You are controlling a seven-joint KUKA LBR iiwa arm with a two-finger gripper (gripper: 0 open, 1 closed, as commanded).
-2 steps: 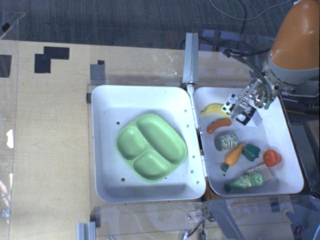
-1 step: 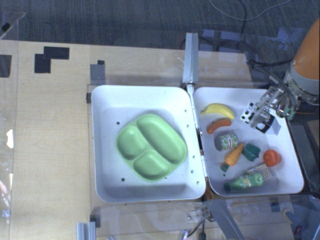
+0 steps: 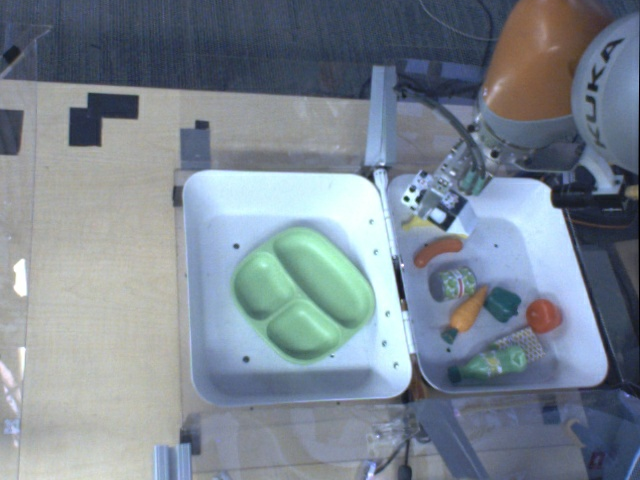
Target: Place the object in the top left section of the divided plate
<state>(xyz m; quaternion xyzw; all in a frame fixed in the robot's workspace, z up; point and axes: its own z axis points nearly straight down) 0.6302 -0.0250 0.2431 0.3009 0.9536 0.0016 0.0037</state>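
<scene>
I see the green plate [image 3: 303, 292] in the left bin [image 3: 200, 268], its sections bare. In the right bin [image 3: 585, 298] lie sausage [image 3: 438, 251], can [image 3: 453, 284], carrot [image 3: 466, 312], bottle [image 3: 490, 364] and tomato [image 3: 543, 315]. The gripper [image 3: 432, 206] hovers above the sausage, holding nothing; its opening I cannot tell.

The arm [image 3: 560, 68] is showing a big rounded orange shell above a pale grey collar, with a white casing beside it wearing black KUKA letters (cut off at the picture's edge). A black cable [image 3: 450, 118] is running along the wrist toward the gripper [image 3: 432, 200], a small black and white block that is carrying some green parts.
</scene>
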